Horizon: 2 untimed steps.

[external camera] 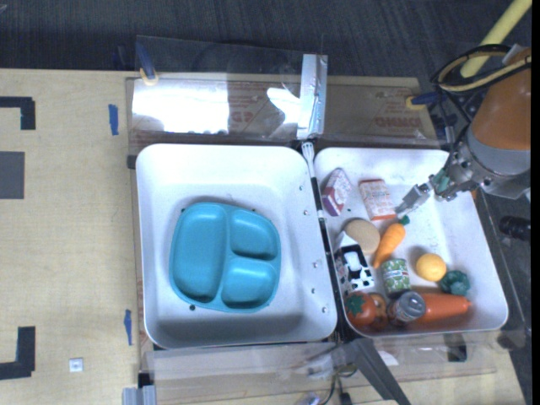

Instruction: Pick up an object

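Observation:
My gripper (413, 197) hangs over the upper middle of the right bin (485, 251), reaching in from the right under the orange-banded wrist (506, 121). Its tip is just above a small orange carrot (389, 241) and just right of a pink snack packet (375, 198). Nothing shows as held in it. Below lie a yellow lemon (431, 267), a green can (394, 275), a beige potato (361, 230), a large carrot (440, 308) and a red tomato (367, 310).
The left bin (160, 184) holds a blue divided plate (225, 256). A dark red packet (336, 191), a black-and-white item (354, 264), a grey can (409, 305) and green broccoli (456, 281) crowd the right bin. A clear panel (228, 99) stands behind the bins.

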Tool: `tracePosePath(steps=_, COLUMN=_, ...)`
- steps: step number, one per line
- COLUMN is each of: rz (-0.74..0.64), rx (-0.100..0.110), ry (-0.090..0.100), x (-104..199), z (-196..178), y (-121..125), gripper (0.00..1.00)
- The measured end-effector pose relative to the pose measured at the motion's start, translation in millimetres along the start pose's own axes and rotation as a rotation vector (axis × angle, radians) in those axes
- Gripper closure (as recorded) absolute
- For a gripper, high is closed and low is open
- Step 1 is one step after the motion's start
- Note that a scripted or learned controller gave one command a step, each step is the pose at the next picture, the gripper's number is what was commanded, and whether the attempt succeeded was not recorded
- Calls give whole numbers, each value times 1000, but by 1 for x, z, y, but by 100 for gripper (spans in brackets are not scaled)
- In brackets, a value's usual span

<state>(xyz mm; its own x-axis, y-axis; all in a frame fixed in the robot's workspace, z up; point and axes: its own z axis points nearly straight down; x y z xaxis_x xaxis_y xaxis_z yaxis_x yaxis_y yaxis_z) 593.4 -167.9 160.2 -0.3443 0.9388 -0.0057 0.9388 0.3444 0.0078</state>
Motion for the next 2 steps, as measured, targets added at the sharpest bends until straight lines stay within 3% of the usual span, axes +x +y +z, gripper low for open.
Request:
tracePosePath(steps=1, rz=-64, rx=-5, ry=-3, x=50, z=67, y=12, gripper=0)
tracePosePath(steps=2, rz=-129, rx=4, ry=3, x=77, z=72, y=-57, gripper=0)
